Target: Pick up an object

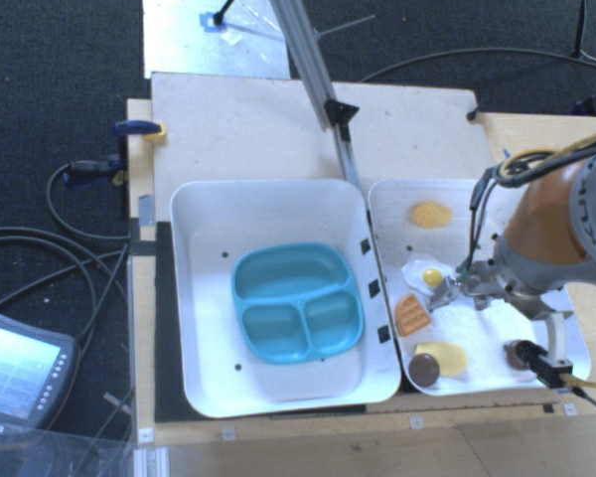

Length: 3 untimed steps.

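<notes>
The right bin (392, 202) holds several toy foods. A round orange-yellow cookie (431, 214) lies at its far side. A fried egg (427, 276) sits mid-bin, with a waffle square (412, 315) just in front of it. Near the front wall lie a brown round piece (423, 369) touching a pale yellow piece (449, 358), and another brown piece (519, 354) further right. My gripper (459, 291) hangs low over the bin, just right of the egg and waffle. Nothing shows in its grasp.
The left bin (204, 217) holds a blue three-compartment plate (298, 301). A grey pole (308, 53) slants down to the wall between the bins. The arm's orange band (541, 217) and cables hang over the right bin's right half.
</notes>
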Tool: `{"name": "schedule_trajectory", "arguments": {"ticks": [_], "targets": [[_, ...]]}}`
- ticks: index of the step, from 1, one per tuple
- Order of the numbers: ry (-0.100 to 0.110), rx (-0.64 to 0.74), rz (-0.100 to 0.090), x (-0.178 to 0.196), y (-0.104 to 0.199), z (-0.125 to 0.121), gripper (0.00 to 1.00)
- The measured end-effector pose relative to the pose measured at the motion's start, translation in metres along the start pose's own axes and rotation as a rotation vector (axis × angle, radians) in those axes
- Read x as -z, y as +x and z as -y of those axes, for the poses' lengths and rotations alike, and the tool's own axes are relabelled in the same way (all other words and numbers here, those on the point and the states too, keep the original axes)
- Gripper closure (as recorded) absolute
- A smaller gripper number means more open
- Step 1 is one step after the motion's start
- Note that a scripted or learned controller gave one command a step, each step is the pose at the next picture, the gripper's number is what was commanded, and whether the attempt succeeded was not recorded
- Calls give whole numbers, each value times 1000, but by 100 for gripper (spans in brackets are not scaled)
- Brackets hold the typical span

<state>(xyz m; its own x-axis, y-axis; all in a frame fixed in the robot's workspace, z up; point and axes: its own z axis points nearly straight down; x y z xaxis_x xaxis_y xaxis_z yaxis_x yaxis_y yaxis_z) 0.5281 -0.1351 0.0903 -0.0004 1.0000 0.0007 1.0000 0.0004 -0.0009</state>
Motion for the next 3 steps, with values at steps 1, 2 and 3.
{"name": "schedule_trajectory", "arguments": {"ticks": [1,2,3], "targets": [[-4,0,0,11,0,-1,100],[-9,5,3,75,1,-1,100],[-8,6,2,122,2,-10,100]]}}
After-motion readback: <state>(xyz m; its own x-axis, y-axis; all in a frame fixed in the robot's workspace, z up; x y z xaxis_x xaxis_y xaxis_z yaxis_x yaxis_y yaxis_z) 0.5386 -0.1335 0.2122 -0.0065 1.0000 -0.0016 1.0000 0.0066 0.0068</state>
